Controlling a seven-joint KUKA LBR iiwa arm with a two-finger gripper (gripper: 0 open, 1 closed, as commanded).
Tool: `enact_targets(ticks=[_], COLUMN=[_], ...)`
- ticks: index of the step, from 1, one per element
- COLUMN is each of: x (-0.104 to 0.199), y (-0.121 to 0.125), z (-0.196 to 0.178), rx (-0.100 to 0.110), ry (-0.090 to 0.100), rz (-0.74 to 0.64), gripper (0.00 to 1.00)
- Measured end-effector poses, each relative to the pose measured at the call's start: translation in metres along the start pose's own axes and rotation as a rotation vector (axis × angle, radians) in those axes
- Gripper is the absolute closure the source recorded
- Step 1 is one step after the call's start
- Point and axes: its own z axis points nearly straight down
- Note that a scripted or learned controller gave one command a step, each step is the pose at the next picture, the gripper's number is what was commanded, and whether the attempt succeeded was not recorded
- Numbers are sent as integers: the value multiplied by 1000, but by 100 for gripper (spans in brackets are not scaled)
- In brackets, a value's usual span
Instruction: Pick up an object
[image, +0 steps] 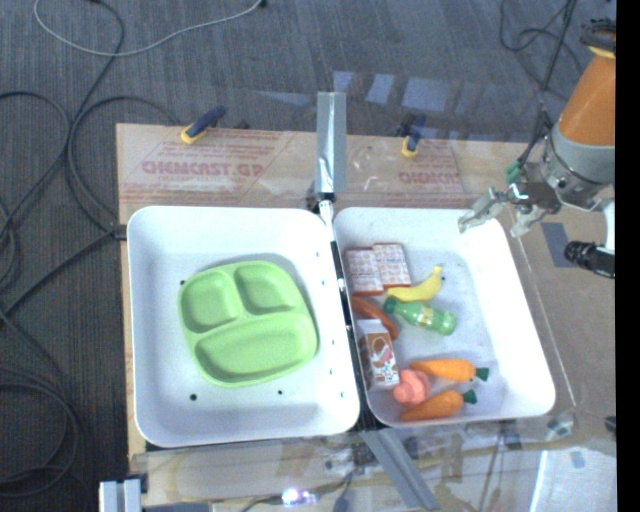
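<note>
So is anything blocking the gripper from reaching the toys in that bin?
Nothing visible. The gripper hangs over the right bin's far corner, and the banana, bottle and carrots lie uncovered below.

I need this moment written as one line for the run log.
phase: approach | pincer: open, holding nothing, above far right corner of right bin | banana, green bottle, carrots: untouched | green tray: in left bin

Grey arm (578, 160) with a broad orange band (590, 100) above the wrist; pale metal gripper (497, 212) below
</note>
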Motion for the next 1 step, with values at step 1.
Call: enact_targets(ticks=[1], x=[4], y=[14], z=[52], rx=[1], ry=[-4], rz=[1], gripper=[0])
